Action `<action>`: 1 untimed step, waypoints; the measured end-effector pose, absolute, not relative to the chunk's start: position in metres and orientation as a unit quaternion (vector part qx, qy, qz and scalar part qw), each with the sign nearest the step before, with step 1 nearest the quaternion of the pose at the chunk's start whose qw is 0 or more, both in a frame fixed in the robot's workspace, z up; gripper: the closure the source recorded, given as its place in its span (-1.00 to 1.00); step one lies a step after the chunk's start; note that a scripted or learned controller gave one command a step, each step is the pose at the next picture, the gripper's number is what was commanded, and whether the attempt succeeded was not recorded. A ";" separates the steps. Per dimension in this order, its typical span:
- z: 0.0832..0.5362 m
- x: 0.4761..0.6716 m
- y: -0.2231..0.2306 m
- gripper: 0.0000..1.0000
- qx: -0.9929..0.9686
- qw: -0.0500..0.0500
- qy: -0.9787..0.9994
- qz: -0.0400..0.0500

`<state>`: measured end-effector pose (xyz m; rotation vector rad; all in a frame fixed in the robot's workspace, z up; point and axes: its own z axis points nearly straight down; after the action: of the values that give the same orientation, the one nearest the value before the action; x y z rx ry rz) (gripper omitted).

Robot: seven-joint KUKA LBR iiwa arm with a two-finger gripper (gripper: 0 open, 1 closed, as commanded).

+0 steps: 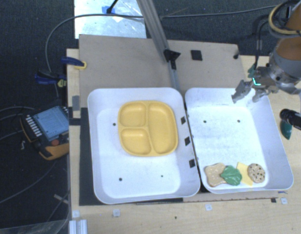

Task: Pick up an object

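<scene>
Two shallow white bins are sitting side by side on the bench: the left bin and the right bin, their inner walls touching along the middle. The arm is reaching in from the right, its orange band showing above the wrist, and is hanging over the far right corner of the right bin.

One yellow divided tray is lying flat in the far half of the left bin; it is showing three compartments, one long one on the right and two smaller ones on the left.

The gripper is hovering over the far edge of the right bin with its two fingers spread apart, and nothing is sitting between them. It is touching none of the pieces.

Four small food-shaped pieces are lying in a row along the near wall of the right bin, well apart from the gripper, at the opposite end of that bin. From left to right they are one tan toast-shaped piece, one green leafy piece overlapping its right edge, one yellow wedge partly under the green piece, and one round speckled cookie just beside the wedge, nearest the bin's right corner.
</scene>
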<state>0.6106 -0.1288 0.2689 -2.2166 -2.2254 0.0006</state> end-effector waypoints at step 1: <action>0.270 0.611 -0.129 -1.00 -0.706 -0.001 -0.709 -0.001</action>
<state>0.6111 -0.1288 0.2702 -2.2178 -2.2273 -0.0020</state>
